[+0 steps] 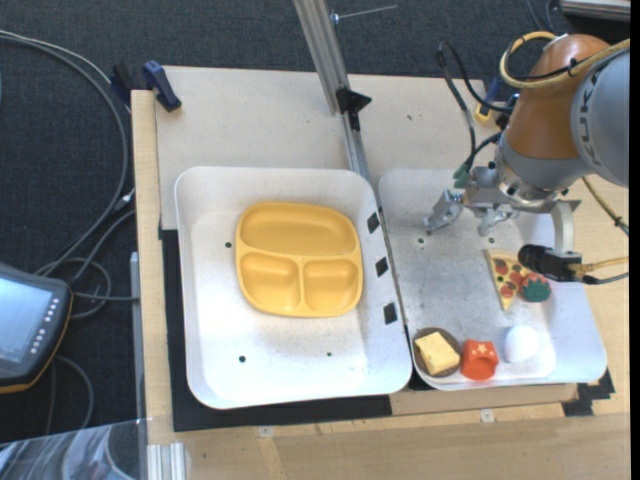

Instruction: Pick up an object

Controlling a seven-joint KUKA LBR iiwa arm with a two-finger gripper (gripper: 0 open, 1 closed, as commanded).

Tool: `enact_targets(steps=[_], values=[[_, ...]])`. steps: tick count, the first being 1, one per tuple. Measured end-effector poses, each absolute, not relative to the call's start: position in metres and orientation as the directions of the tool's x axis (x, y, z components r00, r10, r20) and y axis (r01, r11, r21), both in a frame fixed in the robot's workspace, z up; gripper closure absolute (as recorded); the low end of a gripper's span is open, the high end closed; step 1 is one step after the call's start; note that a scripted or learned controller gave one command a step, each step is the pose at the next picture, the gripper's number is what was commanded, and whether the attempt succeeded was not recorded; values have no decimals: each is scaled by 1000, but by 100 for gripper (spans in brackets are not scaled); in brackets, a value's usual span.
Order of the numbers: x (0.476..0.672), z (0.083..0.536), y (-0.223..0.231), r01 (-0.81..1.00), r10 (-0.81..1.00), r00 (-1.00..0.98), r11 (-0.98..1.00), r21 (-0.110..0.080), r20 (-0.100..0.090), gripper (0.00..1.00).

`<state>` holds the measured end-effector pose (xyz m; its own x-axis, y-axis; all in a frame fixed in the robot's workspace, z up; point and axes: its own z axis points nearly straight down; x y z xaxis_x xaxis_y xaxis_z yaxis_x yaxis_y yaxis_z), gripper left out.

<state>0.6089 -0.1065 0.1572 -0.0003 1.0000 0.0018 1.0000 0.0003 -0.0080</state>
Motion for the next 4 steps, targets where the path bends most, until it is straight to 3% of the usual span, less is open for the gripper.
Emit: enact_targets(steps=[1,2,3,4], values=[[611,172,-106,1000,1000,-1,1,1,2,100],[614,237,-108,1000,1000,-2,2,9,-1,100],[616,274,-108,1000,1000,-2,2,6,-1,100],[612,279,-55,1000,1000,-7,7,0,3,100]])
